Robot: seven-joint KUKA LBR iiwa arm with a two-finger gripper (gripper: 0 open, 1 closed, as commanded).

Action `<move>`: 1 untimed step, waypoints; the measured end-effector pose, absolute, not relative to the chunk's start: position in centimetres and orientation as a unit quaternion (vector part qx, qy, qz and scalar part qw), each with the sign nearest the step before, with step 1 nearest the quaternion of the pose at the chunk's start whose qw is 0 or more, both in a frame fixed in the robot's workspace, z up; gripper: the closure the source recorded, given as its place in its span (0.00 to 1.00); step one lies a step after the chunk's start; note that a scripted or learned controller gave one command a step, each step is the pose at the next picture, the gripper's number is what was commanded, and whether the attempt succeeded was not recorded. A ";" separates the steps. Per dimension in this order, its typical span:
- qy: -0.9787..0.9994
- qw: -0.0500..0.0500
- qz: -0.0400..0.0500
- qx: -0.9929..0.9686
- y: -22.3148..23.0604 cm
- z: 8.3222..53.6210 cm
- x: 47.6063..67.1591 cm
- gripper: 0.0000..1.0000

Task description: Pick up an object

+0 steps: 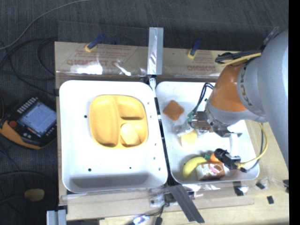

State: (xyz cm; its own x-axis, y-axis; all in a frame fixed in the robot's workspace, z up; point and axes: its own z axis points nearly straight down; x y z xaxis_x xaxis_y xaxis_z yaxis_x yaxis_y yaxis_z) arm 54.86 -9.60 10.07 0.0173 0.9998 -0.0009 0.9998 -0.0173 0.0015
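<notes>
Starting way over on the left, there's a handheld control pendant (29, 122) lying on the dark carpet, orange body with a lit screen, cables trailing off it. Next to that is the desk (70, 60) with cardboard taped along its back edge and a couple of blue and yellow clamps.

The left bin (75, 168) holds a yellow divided tray (117, 120), sitting pretty much in the middle. One of its small compartments has a pale yellow roundish lump in it, the rest looks bare.

Cross the divider and you're in the right bin (174, 170). Near its upper left there's a flat orange-brown square (173, 110), looks like a sponge or toast piece. Just below and right of it is a pale yellow block (189, 138), cheese-ish. At the front of the bin lies a banana (191, 165), and touching its right side is an orange-labelled packet (212, 170), tipped over.

The pincer (200, 123) hangs right above the pale yellow block, just about at its top edge. Honestly can't tell whether it's spread or pressed together, it's a dark clutter of wires and shadow there. The big grey and orange arm (248, 90) comes in from the right over the bin.
</notes>
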 end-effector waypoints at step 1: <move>0.704 0.000 -0.003 0.710 -5.1 21.9 56.4 1.00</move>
